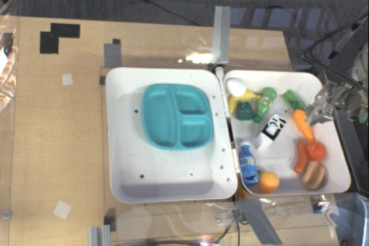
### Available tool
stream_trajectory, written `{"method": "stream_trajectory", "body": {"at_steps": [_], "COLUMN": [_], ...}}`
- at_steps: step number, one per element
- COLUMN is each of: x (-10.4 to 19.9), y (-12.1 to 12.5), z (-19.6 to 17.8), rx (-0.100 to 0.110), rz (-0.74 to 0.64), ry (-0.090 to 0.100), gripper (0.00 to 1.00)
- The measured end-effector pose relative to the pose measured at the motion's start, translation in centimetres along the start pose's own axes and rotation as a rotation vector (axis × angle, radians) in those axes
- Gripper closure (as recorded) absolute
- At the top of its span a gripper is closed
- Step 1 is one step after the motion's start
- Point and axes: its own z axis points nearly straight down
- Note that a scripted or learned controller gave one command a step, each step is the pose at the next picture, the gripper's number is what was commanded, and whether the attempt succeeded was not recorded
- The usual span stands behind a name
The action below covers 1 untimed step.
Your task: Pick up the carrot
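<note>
Slender orange plastic carrot (pixel 303 125) was seen lying near the right edge of the right-hand shallow white bin (pixel 340 181), silver two-finger gripper (pixel 320 108) poised just beside its upper end, finger spread not discernible.

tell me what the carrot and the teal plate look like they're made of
The carrot looks like moulded plastic toy food: even orange, smooth, no root texture. The teal plate looks like matte plastic too: one flat colour, rounded moulded dividers, soft sheen. Neither can be confirmed from above.
</note>
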Motion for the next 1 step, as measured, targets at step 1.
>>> {"method": "stream_trajectory", "body": {"at_steps": [1], "x": [-0.25], "y": [-2.79], "z": [21.63], "rx": [0.001], "rz": [-0.145], "ry": [0.022], "gripper": [1.00]}}
